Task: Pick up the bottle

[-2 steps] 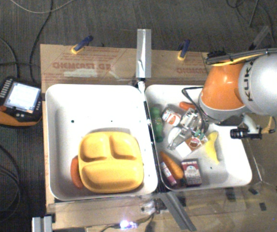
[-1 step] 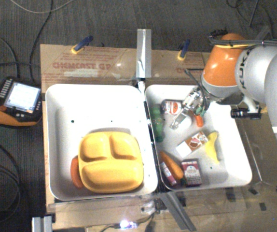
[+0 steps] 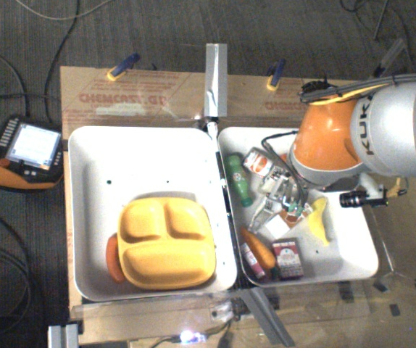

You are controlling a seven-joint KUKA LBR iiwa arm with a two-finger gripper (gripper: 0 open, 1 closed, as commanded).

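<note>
A green bottle (image 3: 238, 180) lies on its side in the right bin (image 3: 353, 263), close along that bin's left wall, with its pale cap toward the back. My gripper (image 3: 272, 203) hangs over the middle of the same bin, a short way right of the bottle and slightly nearer the front. It is apart from the bottle, and clutter lies directly beneath it. The orange wrist band (image 3: 329, 140) and the grey arm come in from the right and hide part of the bin's back.
Around the gripper lie a small red-and-white can (image 3: 257, 161), a white card (image 3: 276, 228), a yellow banana (image 3: 318, 220), an orange carrot (image 3: 259, 249) and a red box (image 3: 288, 259). The left bin (image 3: 92, 151) holds a yellow divided plate (image 3: 167, 242) over a red-orange item (image 3: 111, 258).
</note>
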